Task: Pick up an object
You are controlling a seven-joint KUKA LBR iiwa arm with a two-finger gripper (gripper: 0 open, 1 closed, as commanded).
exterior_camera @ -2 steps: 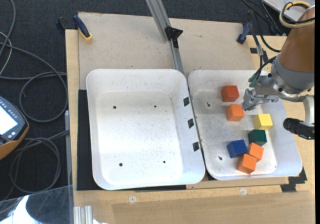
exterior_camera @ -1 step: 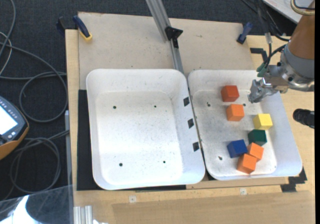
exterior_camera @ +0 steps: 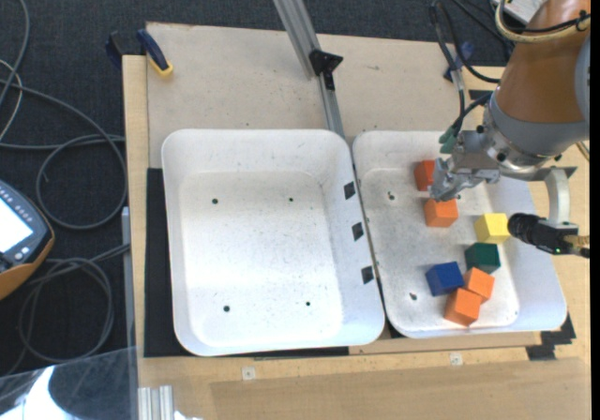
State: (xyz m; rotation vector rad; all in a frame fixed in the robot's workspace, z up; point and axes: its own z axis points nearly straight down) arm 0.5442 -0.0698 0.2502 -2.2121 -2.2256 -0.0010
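Note:
Several small blocks lie in the right bin [exterior_camera: 394, 315]. My gripper [exterior_camera: 448, 187] hangs over the bin's upper middle, directly above an orange block [exterior_camera: 442, 213] and right beside a red-orange block [exterior_camera: 425, 173]. The gripper's body hides the gap over the orange block, so contact cannot be judged. To the lower right are a yellow block [exterior_camera: 491, 226], a green block [exterior_camera: 484, 254], a blue block [exterior_camera: 444, 277] and two more orange blocks [exterior_camera: 479, 283] [exterior_camera: 461, 307].
The left bin [exterior_camera: 187, 156] sits alongside, its rim meeting the right bin's near the middle. A slanted metal pole [exterior_camera: 298, 15] stands behind the bins. The arm's orange band [exterior_camera: 553, 43] looms over the right bin's far right corner.

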